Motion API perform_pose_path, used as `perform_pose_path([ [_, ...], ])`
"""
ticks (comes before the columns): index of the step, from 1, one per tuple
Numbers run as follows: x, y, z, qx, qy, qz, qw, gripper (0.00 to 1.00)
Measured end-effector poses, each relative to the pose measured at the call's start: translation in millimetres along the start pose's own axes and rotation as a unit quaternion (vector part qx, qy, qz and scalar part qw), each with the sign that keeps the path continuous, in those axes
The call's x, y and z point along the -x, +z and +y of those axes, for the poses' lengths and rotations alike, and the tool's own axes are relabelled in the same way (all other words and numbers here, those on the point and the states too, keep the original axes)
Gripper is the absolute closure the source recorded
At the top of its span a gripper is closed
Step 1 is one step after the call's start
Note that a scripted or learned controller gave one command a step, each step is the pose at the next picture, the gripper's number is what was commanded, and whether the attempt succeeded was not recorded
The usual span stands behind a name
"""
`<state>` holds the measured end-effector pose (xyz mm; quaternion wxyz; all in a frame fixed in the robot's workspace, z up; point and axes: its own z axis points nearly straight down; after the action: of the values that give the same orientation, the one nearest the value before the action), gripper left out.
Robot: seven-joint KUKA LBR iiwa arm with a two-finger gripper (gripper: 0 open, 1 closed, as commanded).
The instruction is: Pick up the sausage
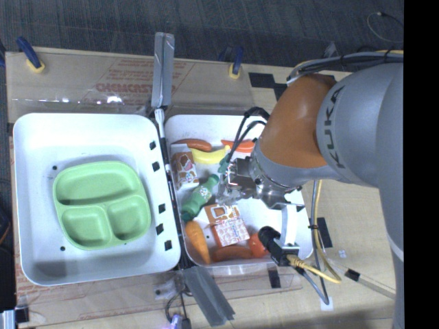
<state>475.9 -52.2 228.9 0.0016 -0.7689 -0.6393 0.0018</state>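
Observation:
The sausage (194, 144), a short reddish-brown link, lies at the far edge of the right bin (206, 123), just behind a yellow banana (209, 157). My gripper (232, 181) hangs low over the middle of that bin, to the right of and nearer than the sausage, above a green bottle (199, 197) and an orange-and-white packet (228, 225). The bulky grey and orange wrist covers most of the gripper. Nothing shows held in it.
A brown snack packet (184, 168) lies by the divider. An orange carrot (197, 242) and a long red-brown piece (230, 253) rest along the near wall. The left bin (34, 184) holds a green compartment tray (101, 201). The arm covers the right bin's right side.

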Motion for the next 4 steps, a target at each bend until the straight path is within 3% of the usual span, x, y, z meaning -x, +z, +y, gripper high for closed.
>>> perform_pose_path([
  [1, -8, 21, -2, -0.001, 0.123, 0.0, 0.9924, 1.0],
  [2, 61, 65, 11, -0.001, 0.005, 0.001, 1.0, 1.0],
  [3, 11, -33, 3, 0.002, 0.111, 0.001, 0.9938, 1.0],
  [4, 19, -22, 4, 0.0, -0.076, 0.0, 0.9971, 1.0],
])
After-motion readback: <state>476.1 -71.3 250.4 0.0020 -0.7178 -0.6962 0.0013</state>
